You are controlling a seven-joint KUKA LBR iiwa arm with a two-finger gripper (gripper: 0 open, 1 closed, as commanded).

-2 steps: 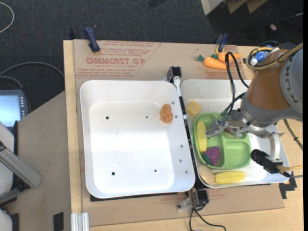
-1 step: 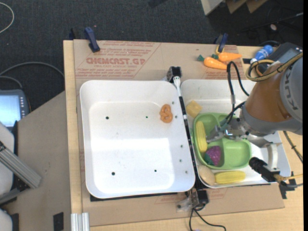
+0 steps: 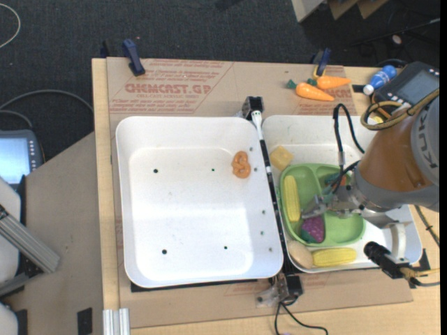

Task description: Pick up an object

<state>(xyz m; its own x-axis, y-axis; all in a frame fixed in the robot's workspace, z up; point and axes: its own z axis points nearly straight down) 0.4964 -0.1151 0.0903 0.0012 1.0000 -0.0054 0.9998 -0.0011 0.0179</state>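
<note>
Your gripper [image 3: 323,204] over the glossy green bowl [image 3: 346,229], bumpy purple grapes [image 3: 313,228] beside corn [image 3: 291,197], finger state maybe hidden — can't tell.

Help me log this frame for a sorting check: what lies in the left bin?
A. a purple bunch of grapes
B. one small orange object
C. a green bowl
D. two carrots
B: the left bin holds a single small orange object near its right wall, while the green bowl sits in the right bin.

Robotics lab: cardboard-topped bench [image 3: 174,82], clamped white bins [image 3: 188,201], loose cables [image 3: 42,96], toy food.
</note>
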